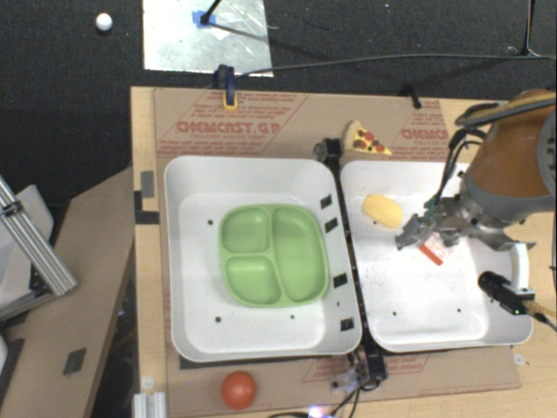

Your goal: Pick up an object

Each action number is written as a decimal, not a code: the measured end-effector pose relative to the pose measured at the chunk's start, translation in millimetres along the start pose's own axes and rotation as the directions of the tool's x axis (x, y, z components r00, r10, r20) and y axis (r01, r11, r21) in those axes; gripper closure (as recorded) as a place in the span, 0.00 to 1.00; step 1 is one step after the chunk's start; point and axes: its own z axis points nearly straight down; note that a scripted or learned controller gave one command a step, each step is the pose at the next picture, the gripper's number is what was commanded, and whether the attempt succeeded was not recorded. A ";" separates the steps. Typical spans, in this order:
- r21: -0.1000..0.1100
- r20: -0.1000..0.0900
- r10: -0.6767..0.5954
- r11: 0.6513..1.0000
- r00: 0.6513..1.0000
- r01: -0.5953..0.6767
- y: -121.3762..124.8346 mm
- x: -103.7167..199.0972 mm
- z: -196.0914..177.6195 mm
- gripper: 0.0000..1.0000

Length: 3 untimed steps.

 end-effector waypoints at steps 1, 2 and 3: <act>-0.001 0.001 0.000 1.000 1.000 0.000 8.3 0.0 45.1 0.00; -0.005 0.002 0.001 1.000 1.000 -0.001 9.1 -0.5 32.3 1.00; -0.008 0.002 -0.002 1.000 1.000 0.002 13.9 -3.2 -11.8 1.00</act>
